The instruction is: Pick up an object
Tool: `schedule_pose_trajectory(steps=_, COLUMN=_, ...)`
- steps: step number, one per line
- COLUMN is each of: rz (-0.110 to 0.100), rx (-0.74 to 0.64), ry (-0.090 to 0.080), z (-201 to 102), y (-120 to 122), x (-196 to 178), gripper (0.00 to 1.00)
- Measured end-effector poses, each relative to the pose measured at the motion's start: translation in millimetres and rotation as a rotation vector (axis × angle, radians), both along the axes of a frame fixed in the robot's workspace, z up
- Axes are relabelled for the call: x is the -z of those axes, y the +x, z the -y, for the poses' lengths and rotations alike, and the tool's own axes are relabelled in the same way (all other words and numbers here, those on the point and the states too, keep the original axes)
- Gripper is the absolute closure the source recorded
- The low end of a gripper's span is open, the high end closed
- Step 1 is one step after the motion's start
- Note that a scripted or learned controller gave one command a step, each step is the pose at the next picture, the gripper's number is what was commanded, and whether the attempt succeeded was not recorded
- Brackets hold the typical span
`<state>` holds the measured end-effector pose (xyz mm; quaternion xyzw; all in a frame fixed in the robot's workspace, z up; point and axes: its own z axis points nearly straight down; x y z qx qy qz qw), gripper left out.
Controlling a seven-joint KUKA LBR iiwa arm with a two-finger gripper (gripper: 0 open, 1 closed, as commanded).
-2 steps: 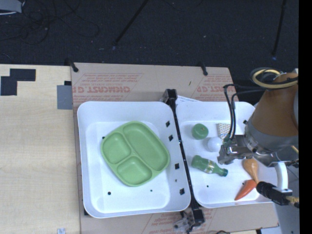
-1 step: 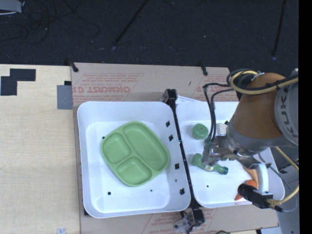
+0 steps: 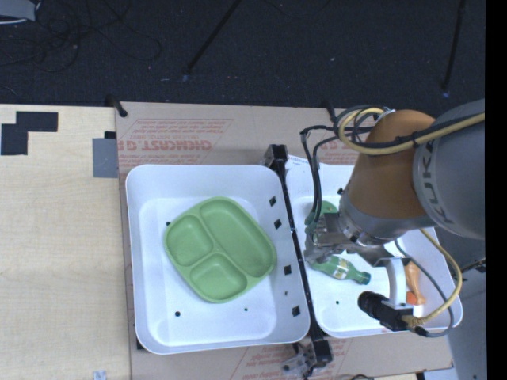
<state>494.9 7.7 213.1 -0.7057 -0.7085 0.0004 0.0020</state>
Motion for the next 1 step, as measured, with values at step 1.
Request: schedule_pose_trajectory(steps=1, rz=-0.001, rx=-0.001, ry=0.0, z=-57.2, y=5.5, x=5.2, gripper=1.0)
